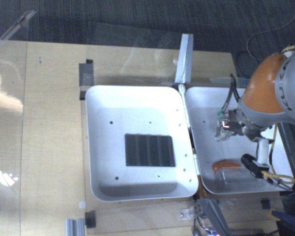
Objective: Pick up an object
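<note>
A slim orange-red object [226, 165] lies near the front edge of the right bin [204, 146]. My gripper [224, 130] hangs over the middle of that bin, a short way behind the orange-red object and apart from it. Nothing shows in its grasp. A flat black ribbed rectangle [150, 150] rests in the middle of the left bin [108, 112], far from the gripper.
The grey arm with its orange band [264, 88] reaches in over the right bin's far right side. A metal divider post [184, 63] stands behind the seam between the two bins. Bare wooden bench [39, 146] spreads to the left.
</note>
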Robot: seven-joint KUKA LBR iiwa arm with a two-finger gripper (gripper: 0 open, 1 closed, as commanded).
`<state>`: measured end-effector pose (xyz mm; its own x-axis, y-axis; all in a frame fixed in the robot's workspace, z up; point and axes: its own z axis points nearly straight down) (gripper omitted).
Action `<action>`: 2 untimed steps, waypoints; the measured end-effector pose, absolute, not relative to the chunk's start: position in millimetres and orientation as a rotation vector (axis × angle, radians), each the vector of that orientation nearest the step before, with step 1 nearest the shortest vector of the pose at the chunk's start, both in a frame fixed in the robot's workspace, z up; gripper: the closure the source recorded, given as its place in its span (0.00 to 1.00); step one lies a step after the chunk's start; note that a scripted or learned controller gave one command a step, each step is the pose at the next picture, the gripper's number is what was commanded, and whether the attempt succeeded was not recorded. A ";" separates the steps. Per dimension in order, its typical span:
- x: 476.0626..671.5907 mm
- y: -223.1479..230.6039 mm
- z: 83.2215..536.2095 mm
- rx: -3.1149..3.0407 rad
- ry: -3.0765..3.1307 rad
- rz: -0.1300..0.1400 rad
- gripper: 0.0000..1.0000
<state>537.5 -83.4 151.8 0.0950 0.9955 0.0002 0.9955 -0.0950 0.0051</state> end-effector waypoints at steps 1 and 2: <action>537.5 -83.5 151.7 2.322 2.111 0.005 0.00; 502.2 -96.7 90.4 2.212 2.215 0.018 0.00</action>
<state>502.2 -96.7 90.4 -0.0016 1.0000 0.0004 0.9999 0.0016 0.0162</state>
